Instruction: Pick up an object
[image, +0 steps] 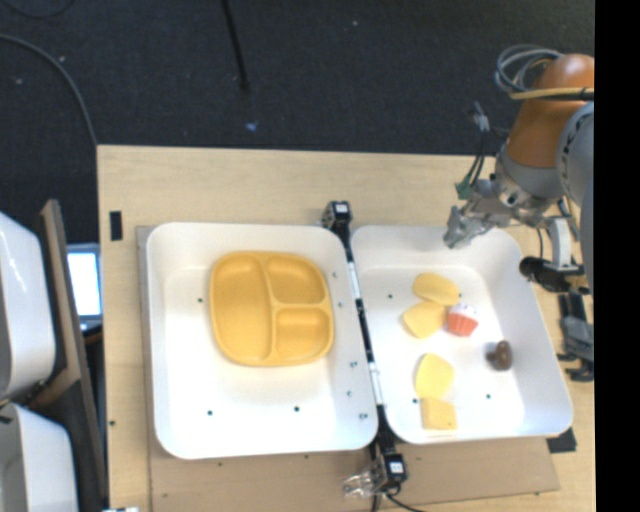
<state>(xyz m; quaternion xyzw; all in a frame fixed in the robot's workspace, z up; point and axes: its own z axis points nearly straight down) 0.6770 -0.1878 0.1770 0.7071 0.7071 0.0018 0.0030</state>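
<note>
I see the gripper (462, 232) at 12 o'clock over the right bin (520, 400); can't tell its state. I'd go down slow on the yellow piece (437, 289), w/ care.

Tool (462, 232) fingers too small, blurred

right bin (520, 300): four yellow pieces (437, 289); small red-orange piece (461, 323) touching one; brown lump (499, 354) apart
</note>
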